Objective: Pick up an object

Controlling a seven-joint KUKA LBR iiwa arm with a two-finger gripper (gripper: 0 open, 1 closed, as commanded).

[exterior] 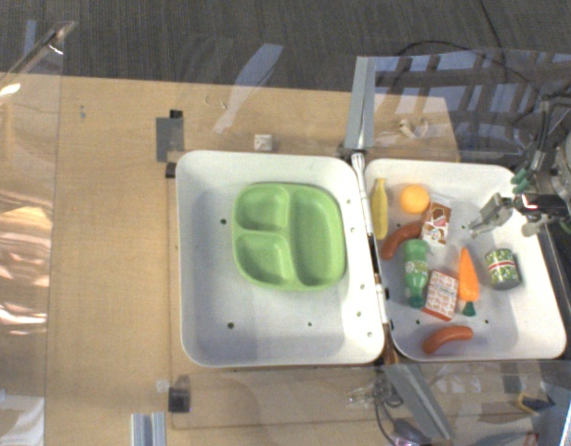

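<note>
The jaws of the grey two-finger gripper [498, 214] stand parted and bare over the right shallow white bin [545, 342], so the approach is in hand. Just below them a small green-labelled tin can [501, 268] stands apart from the other toys, with an orange plastic carrot [467, 277] to its left. Next comes a descent around the can. The bin's right wall runs near the can; open floor lies below it.

Divided plate [290, 236] in left bin [201, 323]. Right of plate, in right bin [536, 328]: banana [380, 208], bottle [415, 271], carrot [467, 279], can [501, 268] farthest.
</note>
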